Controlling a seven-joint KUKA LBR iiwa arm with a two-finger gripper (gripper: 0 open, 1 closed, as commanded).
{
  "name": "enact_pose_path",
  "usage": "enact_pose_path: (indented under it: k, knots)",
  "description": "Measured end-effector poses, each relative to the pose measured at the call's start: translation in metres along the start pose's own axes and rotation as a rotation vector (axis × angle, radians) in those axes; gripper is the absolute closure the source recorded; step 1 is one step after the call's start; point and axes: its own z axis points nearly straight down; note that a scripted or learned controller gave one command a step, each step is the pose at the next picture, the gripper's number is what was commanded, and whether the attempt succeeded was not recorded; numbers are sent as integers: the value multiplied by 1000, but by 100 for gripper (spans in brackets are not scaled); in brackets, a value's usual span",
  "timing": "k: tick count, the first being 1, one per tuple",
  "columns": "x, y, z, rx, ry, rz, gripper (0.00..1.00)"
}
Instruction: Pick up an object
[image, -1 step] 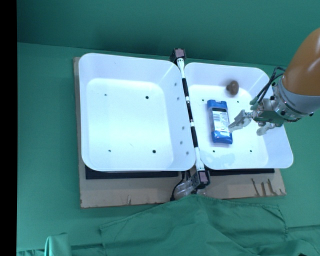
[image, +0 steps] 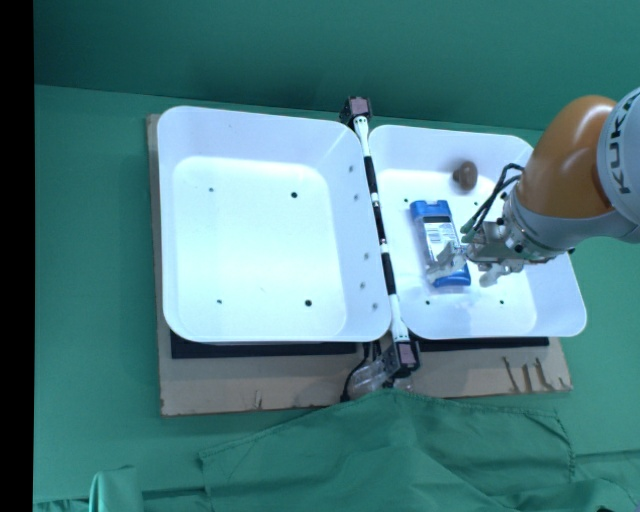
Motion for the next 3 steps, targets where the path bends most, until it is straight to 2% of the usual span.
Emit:
enact_pose_path:
  k: [1, 2, 3]
  knots:
    - [-24, 87, 25, -18, -4, -3, 0]
    - [-25, 87, 10, -26, -6, 2, 100]
    - [-27, 82, -54, -14, -3, 15, 100]
